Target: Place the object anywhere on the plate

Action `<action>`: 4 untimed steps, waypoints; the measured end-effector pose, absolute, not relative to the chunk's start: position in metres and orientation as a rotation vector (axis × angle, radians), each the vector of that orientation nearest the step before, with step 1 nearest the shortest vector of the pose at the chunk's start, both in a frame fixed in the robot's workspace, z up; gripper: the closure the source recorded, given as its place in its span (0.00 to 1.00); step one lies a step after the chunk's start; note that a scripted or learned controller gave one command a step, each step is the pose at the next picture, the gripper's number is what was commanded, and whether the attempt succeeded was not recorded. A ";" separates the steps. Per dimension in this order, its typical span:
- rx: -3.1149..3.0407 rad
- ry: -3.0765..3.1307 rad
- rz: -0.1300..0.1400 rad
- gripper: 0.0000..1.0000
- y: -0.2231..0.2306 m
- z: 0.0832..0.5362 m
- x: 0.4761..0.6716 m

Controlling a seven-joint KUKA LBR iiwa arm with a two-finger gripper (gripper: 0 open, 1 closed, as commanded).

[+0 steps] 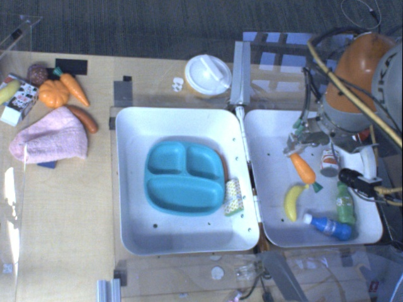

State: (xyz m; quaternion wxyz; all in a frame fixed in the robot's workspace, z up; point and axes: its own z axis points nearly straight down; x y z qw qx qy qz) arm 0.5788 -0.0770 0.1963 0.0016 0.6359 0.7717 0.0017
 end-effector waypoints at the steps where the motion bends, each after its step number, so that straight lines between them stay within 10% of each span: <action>1: 1.968 2.445 0.005 1.00 -0.022 0.185 0.579; 2: 1.710 2.635 0.002 1.00 0.042 0.184 0.569; 3: 1.711 2.634 0.002 0.00 0.042 0.184 0.569; 4: 1.729 2.620 0.006 0.00 0.139 0.205 0.607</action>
